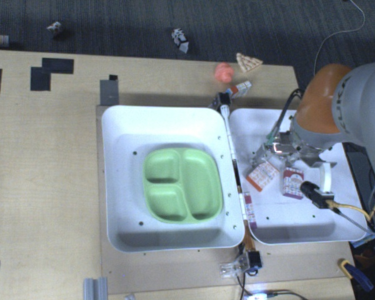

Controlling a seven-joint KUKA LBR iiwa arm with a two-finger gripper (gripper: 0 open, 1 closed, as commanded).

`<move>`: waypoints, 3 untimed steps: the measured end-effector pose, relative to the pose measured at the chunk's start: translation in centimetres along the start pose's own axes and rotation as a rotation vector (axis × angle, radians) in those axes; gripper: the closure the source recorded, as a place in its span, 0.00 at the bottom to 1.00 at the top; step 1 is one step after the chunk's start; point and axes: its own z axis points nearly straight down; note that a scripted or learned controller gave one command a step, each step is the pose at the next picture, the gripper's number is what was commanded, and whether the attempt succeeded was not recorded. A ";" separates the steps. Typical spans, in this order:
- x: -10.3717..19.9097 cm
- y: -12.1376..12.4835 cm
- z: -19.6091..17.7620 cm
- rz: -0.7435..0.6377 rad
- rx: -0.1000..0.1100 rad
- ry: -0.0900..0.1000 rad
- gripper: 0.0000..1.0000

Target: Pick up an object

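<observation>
The gripper (276, 147) hangs low in the right bin (262, 227), just above a red-and-white packet (261, 176), though I cannot tell its state, so from here nothing looks picked up yet and the grasp remains.

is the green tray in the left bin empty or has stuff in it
Empty: the green tray lies flat in the left bin, and all three of its compartments show bare green.

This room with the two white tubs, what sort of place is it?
Most likely a robotics lab test bench. A grey and orange robot arm reaches over the right bin, a green divided tray sits in the left bin, and loose cables trail about.
</observation>
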 end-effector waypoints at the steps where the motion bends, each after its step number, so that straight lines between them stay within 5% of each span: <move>1: 0.0 0.3 -1.2 -0.001 -0.008 0.000 1.00; 2: 0.1 0.3 -1.2 -0.001 -0.007 0.000 0.00; 3: 1.3 -6.3 -0.1 0.001 -0.005 -0.001 0.00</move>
